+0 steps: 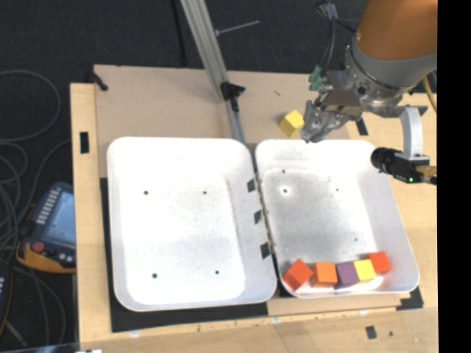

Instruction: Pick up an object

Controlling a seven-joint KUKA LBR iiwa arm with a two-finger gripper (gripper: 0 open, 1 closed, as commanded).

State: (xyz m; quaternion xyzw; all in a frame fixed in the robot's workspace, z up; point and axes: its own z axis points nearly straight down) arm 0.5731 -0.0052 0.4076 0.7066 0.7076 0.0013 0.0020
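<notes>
A row of small cubes lies along the near edge of the right bin (390, 197): a red-orange one (298, 273), an orange one (324, 272), a purple one (346, 273), a yellow one (365, 271) and another red-orange one (380, 262). One more yellow cube (292, 123) sits on the bench just beyond that bin's far left corner. My gripper (318, 129) hangs over the bin's far rim, just right of this yellow cube and far from the row. Nothing shows in its grasp.
The left bin (125, 219) lies beside the right one, with clips (259, 215) on the divide. A slanted metal rail (210, 50) rises behind the bins. A black fitting (394, 162) juts over the right bin's right rim.
</notes>
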